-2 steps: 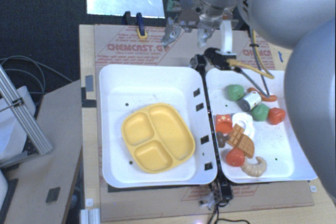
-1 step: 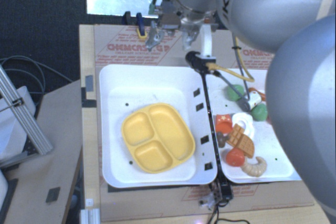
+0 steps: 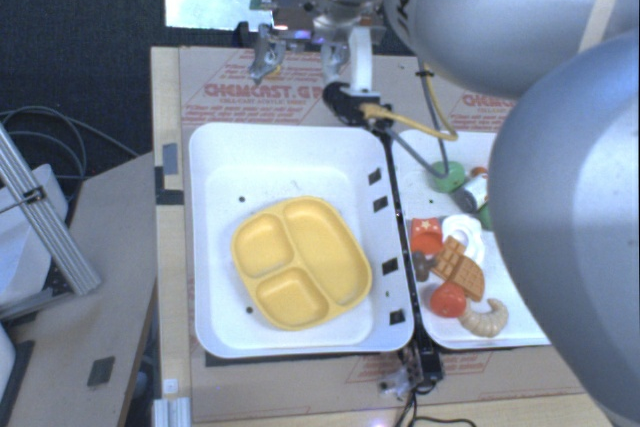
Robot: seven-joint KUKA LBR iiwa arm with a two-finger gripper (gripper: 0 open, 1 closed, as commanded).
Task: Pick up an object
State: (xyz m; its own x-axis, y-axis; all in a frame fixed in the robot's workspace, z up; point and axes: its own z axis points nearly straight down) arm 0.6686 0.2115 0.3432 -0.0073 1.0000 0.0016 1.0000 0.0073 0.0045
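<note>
Gripper (image 3: pixel 308 63) at 12 o'clock above the left bin (image 3: pixel 215 215), fingers open, empty. Toy foods, incl. waffle (image 3: pixel 460 267), at 4 o'clock in right bin: light, stiff; pinch waffle's edges.

One fixed camera high above the bench (image 3: pixel 300 375), angled down on both white bins (image 3: pixel 215 215).

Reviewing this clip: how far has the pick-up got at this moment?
Done: nothing visible yet. The gripper sits above the far edge of the left bin, open with nothing between its fingers. In hand: none. The yellow divided tray lies flat in the left bin; the toy foods, such as the waffle piece and croissant, lie in the right bin. Left: approach, grasp, lift.
</note>
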